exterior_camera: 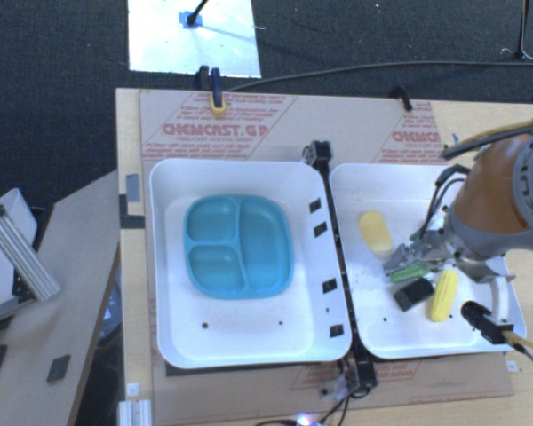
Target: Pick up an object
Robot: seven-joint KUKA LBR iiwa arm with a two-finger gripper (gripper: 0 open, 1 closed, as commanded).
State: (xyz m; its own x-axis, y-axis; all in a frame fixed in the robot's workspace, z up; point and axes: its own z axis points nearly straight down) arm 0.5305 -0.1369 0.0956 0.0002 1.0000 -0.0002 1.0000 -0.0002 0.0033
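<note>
Camera view: grey KUKA arm with orange band (502,189) reaches in from the right over the right shallow white bin (409,349). The two-finger gripper (415,257) sits low among the objects, metallic, angled toward the bin's middle. Jaws state: cannot tell, the wrist and glare hide the gap. A slim green object (410,271) lies right at the gripper tip, touching or just under it; cannot tell if it is between the jaws. Just below it, a small black block (412,293). Beside that on the right, a yellow corn-cob-shaped toy (443,295), tilted. A yellow rounded piece (375,231) lies apart, up-left of the gripper.

Left shallow white bin (173,327) holds a teal plastic divided plate (240,245), untouched. Both bins rest on the bench (275,122), covered with a printed sheet.

Step, judged: the grasp attempt, gripper down at the cluster, likely targeting the green object. Nothing is visibly lifted. Next move calls for the jaws closing firmly on one item, then a straight lift clear of the black block and corn toy, which crowd the target.
</note>
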